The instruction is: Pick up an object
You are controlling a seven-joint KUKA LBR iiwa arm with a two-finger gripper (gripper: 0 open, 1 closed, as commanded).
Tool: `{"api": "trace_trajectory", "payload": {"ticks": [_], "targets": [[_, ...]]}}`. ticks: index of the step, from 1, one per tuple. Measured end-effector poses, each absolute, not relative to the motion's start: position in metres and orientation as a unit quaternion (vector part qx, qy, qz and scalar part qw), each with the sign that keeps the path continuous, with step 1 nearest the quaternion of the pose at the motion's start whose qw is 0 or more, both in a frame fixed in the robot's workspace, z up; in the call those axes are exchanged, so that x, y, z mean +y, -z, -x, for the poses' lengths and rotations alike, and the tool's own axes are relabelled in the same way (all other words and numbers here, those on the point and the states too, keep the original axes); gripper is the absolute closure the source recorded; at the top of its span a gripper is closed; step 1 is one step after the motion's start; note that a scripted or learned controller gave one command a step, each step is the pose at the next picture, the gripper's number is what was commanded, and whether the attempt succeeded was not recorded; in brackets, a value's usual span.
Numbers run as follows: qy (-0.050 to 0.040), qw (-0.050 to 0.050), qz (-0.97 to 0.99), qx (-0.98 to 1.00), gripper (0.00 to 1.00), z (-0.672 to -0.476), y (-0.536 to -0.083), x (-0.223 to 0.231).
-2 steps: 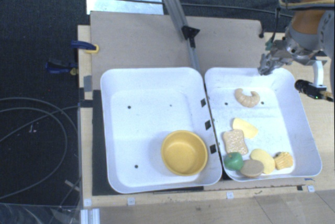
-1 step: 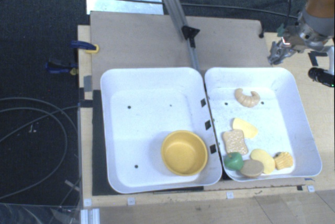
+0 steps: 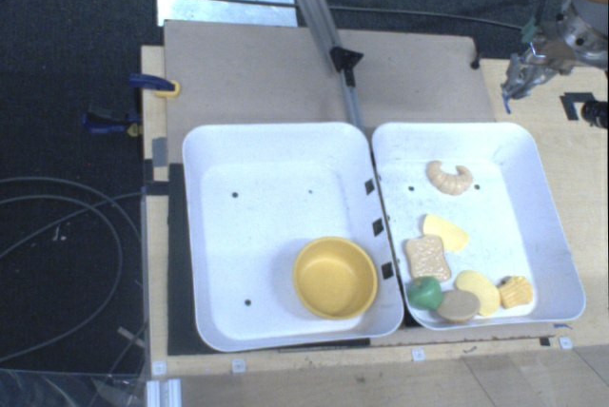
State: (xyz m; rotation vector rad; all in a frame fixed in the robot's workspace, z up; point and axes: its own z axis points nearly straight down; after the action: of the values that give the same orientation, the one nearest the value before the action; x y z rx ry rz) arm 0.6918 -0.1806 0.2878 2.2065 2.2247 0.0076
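The right bin (image 3: 550, 205) holds several toy foods: a tan croissant (image 3: 450, 177), a yellow wedge (image 3: 445, 232), a square cracker (image 3: 427, 256), a green piece (image 3: 424, 292), a tan round piece (image 3: 458, 305), a yellow lemon-like piece (image 3: 480, 289) and a corn piece (image 3: 515, 291). A yellow bowl (image 3: 334, 277) sits in the left bin (image 3: 219, 205), near its front. My gripper (image 3: 521, 82) hangs high beyond the right bin's far right corner, over the bench and well apart from every object, with nothing seen in it.
A slanted metal pole (image 3: 312, 6) crosses the brown board (image 3: 257, 72) behind the bins, ending near where they meet. A blue-and-yellow clamp (image 3: 152, 85) grips the board's left edge. Cables (image 3: 57, 234) loop on the dark floor at left.
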Motion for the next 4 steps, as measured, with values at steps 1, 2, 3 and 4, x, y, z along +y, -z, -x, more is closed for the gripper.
{"api": "trace_trajectory", "payload": {"ticks": [1, 2, 3, 4], "targets": [[-0.0007, 0.000, -0.704, 0.710, 1.00, -0.665, -0.274, -0.130], [-0.0013, 0.000, -0.703, 0.711, 1.00, -0.647, -0.278, -0.079], [-0.0009, -0.001, -0.703, 0.711, 1.00, -0.626, -0.281, -0.027], [0.0000, -0.001, -0.704, 0.710, 1.00, -0.604, -0.262, 0.015]]}}
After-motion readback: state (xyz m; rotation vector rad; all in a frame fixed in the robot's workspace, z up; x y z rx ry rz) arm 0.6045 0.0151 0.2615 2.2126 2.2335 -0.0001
